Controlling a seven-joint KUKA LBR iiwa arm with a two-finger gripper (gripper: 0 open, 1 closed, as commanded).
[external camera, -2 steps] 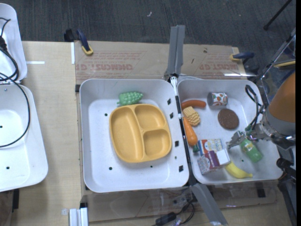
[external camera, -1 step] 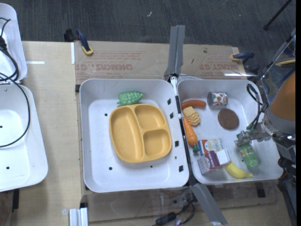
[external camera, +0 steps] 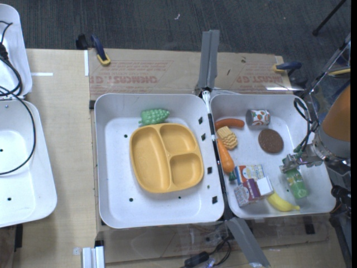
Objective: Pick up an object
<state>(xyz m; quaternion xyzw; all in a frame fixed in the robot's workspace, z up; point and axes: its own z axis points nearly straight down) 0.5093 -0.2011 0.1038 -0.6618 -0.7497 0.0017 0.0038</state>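
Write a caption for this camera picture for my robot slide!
Robot hand hovers over a green bottle in the right bin; a yellow tray sits in the left bin.

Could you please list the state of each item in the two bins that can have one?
Yellow divided plate: upright, compartments bare.
Green bottle: lying on its side, under the gripper.
Small can: lying on its side.
Carton: lying flat.
Carrot: lying along the bin divider.

Dark grey carpet floor (external camera: 167, 10) behind bench; cardboard sheet (external camera: 150, 71) clamped on top; poss. tripod leg (external camera: 333, 10) upper right.
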